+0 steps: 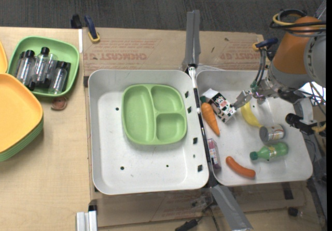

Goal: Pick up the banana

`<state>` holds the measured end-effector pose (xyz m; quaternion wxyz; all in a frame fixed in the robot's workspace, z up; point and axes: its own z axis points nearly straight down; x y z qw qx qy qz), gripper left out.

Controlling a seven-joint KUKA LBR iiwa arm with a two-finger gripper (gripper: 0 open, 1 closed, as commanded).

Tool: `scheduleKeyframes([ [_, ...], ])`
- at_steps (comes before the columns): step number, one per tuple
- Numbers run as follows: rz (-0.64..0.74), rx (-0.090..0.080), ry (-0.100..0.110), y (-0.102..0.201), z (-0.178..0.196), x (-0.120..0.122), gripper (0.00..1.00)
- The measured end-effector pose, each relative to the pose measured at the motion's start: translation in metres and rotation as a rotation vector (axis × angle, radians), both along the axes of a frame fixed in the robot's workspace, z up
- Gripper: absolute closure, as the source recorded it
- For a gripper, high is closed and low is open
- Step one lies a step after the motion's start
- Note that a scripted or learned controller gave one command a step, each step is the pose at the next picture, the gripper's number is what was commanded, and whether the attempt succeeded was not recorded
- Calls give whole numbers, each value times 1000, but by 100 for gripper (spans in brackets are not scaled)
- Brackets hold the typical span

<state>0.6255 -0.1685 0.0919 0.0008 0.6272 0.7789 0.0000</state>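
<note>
A yellow banana (250,115) lies in the right bin (295,173), its long axis running from upper left to lower right, the upper end toward the gripper (248,97). The gripper hangs just above that end; whether its fingers are spread or closed cannot be told. A carrot (210,117) and a dotted box (222,107) lie to the left of the banana.

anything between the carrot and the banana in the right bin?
Yes. In the camera view, a small white box with coloured dots lies between the carrot and the banana, beside the carrot's top; bare bin floor separates it from the banana.
</note>
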Motion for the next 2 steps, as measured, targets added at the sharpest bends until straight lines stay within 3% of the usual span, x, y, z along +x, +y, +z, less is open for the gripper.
scheduleKeyframes([
  [1,-86,2,2,4,0,-16,0],
  [2,-90,1,1,2,9,-16,100],
])
